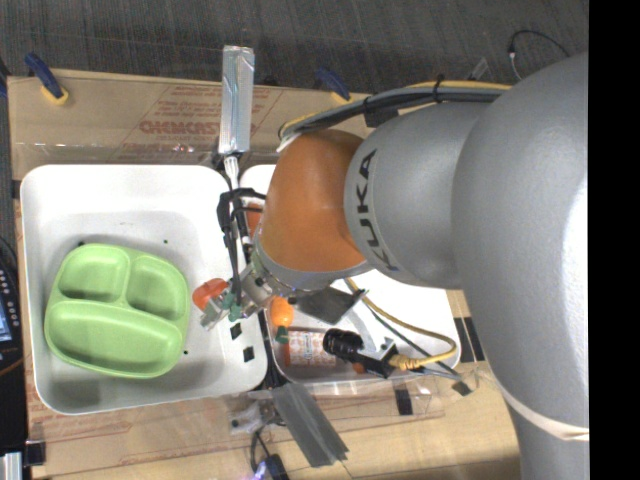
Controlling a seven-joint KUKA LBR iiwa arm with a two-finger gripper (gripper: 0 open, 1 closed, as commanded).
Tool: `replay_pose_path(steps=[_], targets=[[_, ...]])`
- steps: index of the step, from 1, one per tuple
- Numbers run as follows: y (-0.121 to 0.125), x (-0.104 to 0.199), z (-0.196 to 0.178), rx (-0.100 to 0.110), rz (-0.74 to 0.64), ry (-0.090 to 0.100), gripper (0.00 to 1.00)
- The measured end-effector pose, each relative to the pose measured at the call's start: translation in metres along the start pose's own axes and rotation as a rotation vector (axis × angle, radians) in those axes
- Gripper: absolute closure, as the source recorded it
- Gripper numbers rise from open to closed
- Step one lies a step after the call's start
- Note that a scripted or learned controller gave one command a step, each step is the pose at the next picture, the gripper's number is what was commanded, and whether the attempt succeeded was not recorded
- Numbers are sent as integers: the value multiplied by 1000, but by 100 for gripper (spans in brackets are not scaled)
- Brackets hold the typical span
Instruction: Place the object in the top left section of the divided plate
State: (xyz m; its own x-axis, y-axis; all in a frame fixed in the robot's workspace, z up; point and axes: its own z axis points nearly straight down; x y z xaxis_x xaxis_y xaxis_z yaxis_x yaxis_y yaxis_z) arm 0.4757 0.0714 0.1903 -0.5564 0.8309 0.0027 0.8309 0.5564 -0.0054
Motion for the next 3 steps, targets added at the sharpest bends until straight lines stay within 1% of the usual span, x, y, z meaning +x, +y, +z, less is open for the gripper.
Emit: replay_pose_path(steps=[1,2,3], targets=[[1,-1,-9,1,-3,0,100],[68,-20,-1,-2,-129,-2,100],[68,-20,-10,0,-133,-1,100]])
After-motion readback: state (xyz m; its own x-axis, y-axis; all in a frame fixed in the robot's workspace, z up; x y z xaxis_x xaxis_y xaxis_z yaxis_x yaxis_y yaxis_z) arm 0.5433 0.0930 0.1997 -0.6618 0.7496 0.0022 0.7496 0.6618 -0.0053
